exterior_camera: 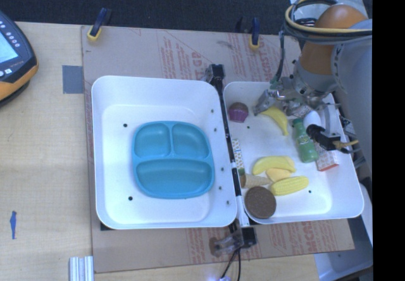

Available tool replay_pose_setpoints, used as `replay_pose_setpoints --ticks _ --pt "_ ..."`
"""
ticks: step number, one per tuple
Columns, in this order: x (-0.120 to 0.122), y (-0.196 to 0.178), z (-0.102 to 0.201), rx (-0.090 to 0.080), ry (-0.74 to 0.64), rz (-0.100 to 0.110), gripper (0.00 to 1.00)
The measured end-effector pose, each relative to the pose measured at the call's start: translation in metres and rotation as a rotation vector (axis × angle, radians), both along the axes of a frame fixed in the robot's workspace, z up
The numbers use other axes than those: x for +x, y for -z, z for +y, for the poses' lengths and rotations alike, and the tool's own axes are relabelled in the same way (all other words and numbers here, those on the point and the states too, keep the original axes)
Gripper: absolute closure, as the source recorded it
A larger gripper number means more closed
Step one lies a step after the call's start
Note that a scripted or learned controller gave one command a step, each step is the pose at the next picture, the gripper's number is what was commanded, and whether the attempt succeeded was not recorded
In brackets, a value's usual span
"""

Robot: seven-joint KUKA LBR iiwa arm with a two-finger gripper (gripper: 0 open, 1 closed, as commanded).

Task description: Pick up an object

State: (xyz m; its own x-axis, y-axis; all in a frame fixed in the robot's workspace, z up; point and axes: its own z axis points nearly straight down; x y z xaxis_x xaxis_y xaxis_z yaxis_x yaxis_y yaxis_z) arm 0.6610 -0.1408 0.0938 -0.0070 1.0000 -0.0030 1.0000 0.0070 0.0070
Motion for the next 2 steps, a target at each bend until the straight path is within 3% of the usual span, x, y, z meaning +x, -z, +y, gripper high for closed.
replay_pose_setpoints --ticks 1,2 --pt "-0.004 -0.098 -0.055 -0.002 0.007 0.001 0.0" --pt "-0.002 0.0 -0.044 0.007 0.002 0.005 0.0"
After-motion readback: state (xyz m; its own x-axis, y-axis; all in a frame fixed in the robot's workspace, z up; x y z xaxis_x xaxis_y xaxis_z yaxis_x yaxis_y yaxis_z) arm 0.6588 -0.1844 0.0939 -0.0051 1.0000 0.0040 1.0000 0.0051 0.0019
